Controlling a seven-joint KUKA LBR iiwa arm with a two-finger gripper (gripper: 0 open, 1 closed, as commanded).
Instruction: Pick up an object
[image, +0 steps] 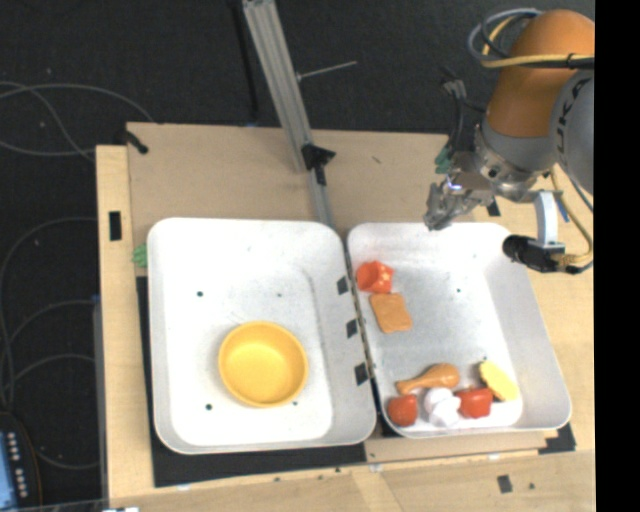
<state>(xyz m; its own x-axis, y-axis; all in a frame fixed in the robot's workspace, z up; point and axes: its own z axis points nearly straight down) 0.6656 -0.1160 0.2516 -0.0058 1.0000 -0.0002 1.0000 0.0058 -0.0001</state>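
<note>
My gripper (440, 216) hangs over the far rim of the right bin (520, 330), with nothing visible between its fingers. Inside that bin a red piece (373, 276) and an orange-brown block (391, 313) lie near the left wall. Along the near edge sit a tan drumstick shape (430, 379), a red tomato-like piece (402, 408), a white object (439, 407), another red piece (475, 401) and a yellow piece (498, 380). The gripper is well above and behind all of them.
The left bin (200, 270) holds a yellow bowl (262, 362). A slanted metal post (290, 110) rises behind the bins' shared edge. A black cable connector (530, 250) hangs at the right bin's far right corner.
</note>
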